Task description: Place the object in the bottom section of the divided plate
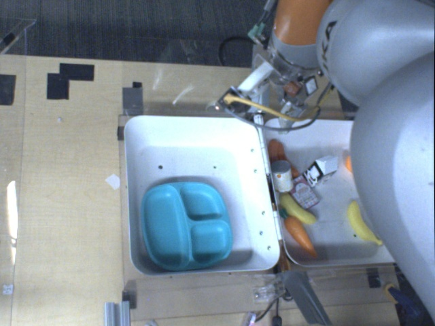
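White left bin [143,148] holds blue divided plate [185,225] (compartments bare).

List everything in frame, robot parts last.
divided plate: 1, teal, three sections, left bin
left bin: 1, white
right bin: 1, white
carrots: 2, orange, right bin near the divider, one at top, one at bottom
bananas: 2, yellow, right bin
small can: 1, white lid, right bin
small box: 1, white and black, right bin
arm: 1, grey with orange band, over right bin
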You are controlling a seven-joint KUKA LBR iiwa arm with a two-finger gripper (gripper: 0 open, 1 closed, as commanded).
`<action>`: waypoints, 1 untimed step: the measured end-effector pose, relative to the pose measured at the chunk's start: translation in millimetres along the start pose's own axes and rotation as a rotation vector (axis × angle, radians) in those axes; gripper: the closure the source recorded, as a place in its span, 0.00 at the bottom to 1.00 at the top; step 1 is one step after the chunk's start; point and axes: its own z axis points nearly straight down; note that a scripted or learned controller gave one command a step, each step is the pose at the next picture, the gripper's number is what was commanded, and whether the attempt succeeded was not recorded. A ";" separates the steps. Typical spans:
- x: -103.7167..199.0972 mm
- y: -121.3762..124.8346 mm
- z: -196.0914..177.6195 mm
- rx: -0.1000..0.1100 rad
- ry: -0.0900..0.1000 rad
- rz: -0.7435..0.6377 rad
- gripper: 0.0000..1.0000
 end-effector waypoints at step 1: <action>-0.2 -23.7 -23.1 0.000 0.003 0.060 0.00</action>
